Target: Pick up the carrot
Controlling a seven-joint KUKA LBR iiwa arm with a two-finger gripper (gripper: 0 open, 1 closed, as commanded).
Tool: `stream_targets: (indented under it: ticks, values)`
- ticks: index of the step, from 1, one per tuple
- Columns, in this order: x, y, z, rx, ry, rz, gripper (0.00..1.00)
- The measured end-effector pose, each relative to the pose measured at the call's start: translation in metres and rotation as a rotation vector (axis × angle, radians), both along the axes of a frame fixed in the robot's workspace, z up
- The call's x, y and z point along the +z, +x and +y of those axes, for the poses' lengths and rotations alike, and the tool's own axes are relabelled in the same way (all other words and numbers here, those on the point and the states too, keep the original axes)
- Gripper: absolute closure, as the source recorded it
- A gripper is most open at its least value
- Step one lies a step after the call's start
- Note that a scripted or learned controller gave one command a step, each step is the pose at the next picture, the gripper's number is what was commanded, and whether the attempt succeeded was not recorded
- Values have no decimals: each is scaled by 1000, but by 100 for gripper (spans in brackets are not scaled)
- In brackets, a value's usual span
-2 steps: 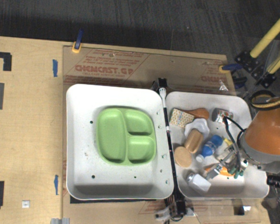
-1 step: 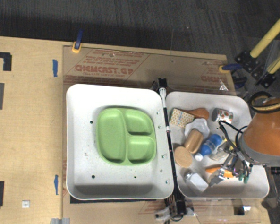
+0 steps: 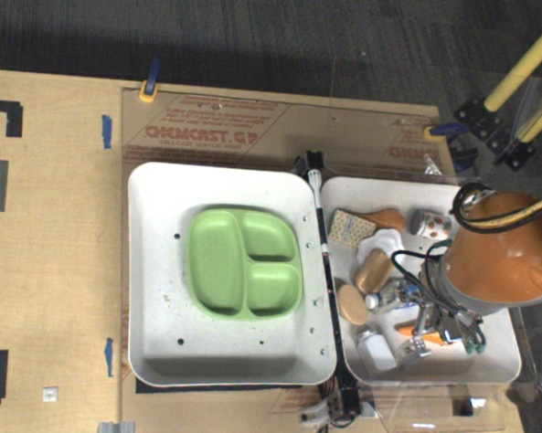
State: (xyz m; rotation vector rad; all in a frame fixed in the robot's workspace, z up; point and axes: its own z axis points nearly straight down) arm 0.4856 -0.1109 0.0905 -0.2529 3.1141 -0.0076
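Carrot [image 3: 439,338] lies just beside the pincer [image 3: 421,343], in the right bin [image 3: 509,363].

Robotics laboratory. A plywood surface [image 3: 48,271] carries black tape markers [image 3: 6,118] and blue tape tabs [image 3: 106,130]; two white bins [image 3: 153,277] sit on a printed cardboard sheet [image 3: 203,124]; loose cables [image 3: 332,412] trail at the front edge, and dark carpet [image 3: 264,28] lies beyond.
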Motion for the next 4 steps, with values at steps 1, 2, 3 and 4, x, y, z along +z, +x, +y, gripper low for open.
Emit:
stream_targets:
  ticks: [1,2,3,4]
  values:
    - [13,6,2,-6,3,-24,100]
    - [1,37,-67,31,0,-3,100]
    - [-1,34,-66,31,1,5,0]
    - [-1,4,-51,13,2,-1,0]
